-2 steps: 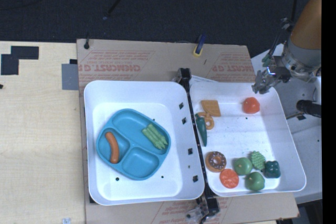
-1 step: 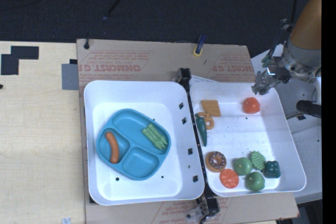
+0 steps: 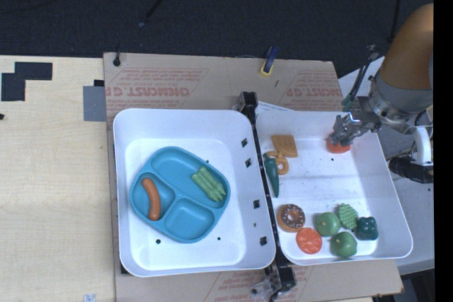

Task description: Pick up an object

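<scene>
My gripper (image 3: 345, 132) is low in the right bin (image 3: 396, 223), far corner. Directly under my fingertips: a small red-orange piece (image 3: 337, 146), touching or nearly so. Can't tell if I'm open or closed on it, too small. The piece looks round, no clear long axis, so approach is straight down. To my left: cracker (image 3: 284, 145), then pretzel (image 3: 279, 165) and green pepper (image 3: 272, 176). Well below me, near edge: donut (image 3: 291, 217), tomato (image 3: 308, 240), green fruits (image 3: 327, 224). Far left, other bin: blue tray (image 3: 180, 223) with sausage (image 3: 151, 198) and beans (image 3: 209, 183).

Blue clamp (image 3: 268, 61) (cardboard's (image 3: 212, 85) far edge)
</scene>
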You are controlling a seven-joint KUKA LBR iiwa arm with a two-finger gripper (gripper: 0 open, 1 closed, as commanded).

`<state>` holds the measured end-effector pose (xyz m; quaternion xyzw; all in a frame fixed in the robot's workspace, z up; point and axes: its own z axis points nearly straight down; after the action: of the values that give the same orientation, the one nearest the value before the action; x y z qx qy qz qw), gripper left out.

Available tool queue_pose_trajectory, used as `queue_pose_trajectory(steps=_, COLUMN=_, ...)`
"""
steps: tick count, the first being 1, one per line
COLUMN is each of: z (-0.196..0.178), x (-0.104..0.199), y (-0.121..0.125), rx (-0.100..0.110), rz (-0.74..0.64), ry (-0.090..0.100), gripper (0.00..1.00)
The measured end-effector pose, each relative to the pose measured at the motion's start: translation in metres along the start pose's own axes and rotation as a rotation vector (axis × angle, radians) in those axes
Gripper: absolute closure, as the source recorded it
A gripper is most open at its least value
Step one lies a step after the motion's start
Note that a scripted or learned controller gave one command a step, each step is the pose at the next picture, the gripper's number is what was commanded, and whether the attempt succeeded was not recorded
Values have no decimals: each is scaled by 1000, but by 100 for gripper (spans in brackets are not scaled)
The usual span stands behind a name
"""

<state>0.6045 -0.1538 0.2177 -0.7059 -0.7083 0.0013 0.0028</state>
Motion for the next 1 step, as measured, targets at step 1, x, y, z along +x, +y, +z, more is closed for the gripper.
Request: queue_pose_trajectory(steps=1, z=7, x=38, y=-37, rx=1, rz=1, ry=0, gripper=100)
